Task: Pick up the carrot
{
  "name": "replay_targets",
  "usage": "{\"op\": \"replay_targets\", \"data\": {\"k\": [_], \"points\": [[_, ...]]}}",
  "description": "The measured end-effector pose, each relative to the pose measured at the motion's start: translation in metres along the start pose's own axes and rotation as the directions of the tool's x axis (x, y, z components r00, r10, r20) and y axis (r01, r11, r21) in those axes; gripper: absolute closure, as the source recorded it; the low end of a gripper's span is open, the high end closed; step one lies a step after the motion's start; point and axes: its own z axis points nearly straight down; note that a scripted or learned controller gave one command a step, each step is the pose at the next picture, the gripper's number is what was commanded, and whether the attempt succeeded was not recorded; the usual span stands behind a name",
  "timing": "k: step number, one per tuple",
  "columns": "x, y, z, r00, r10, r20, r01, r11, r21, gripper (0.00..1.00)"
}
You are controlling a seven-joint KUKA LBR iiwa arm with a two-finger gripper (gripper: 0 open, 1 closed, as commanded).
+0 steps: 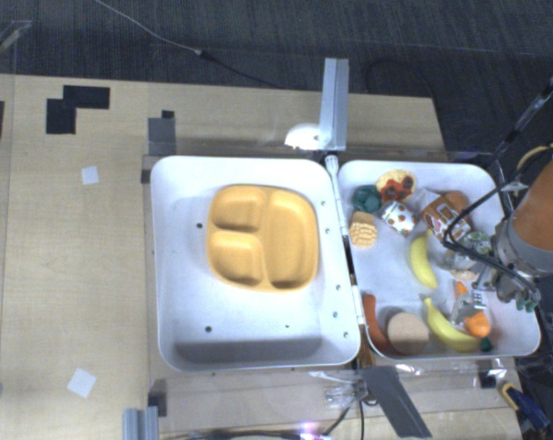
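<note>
Nearest the camera, a tan round item (407, 331) is seen in the right bin (524, 342), to the left of the jaws (469, 312). The carrot (478, 324) is seen as a small orange piece just below the jaws, resting against a banana (448, 330). Whether the jaws are parted or closed cannot be told, and no hold on the carrot is shown. The task is judged near the grasp stage, with gripping and lifting left undone.

Gripper (471, 312) low — arm (544, 216) at right

Pale wooden bench (65, 273), dark carpet (258, 16).
</note>
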Motion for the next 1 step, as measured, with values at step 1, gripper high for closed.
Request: {"op": "replay_targets", "data": {"k": [1], "points": [[-0.0034,0.0014,-0.0126,1.000,-0.007,0.008,0.007,1.000,0.002,1.00]]}}
